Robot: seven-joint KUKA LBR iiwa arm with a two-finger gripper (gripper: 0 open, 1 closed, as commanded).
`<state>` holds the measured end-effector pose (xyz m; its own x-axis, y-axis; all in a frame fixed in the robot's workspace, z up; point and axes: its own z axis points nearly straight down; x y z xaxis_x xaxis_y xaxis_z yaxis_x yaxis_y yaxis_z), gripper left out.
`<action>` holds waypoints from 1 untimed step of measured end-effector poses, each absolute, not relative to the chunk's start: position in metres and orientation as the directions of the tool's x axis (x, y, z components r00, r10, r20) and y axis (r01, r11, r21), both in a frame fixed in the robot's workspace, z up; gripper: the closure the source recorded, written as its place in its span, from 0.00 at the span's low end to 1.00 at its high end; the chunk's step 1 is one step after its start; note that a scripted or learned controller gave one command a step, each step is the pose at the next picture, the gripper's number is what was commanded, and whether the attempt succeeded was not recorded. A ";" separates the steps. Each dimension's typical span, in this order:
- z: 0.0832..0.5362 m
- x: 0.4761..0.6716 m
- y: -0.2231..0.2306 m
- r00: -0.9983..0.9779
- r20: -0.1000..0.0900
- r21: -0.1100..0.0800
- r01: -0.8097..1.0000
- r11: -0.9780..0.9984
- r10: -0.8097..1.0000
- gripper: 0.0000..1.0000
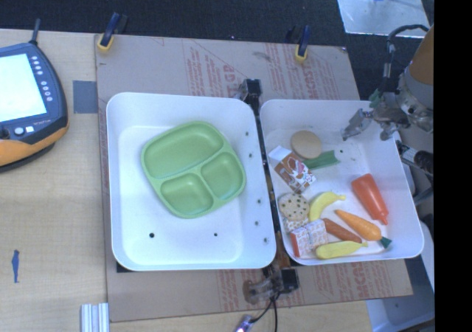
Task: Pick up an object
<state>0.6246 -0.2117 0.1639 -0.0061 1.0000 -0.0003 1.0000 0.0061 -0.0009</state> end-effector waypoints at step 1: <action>0.132 0.656 -0.134 -0.005 0.001 -0.003 1.000 0.005 1.000 0.00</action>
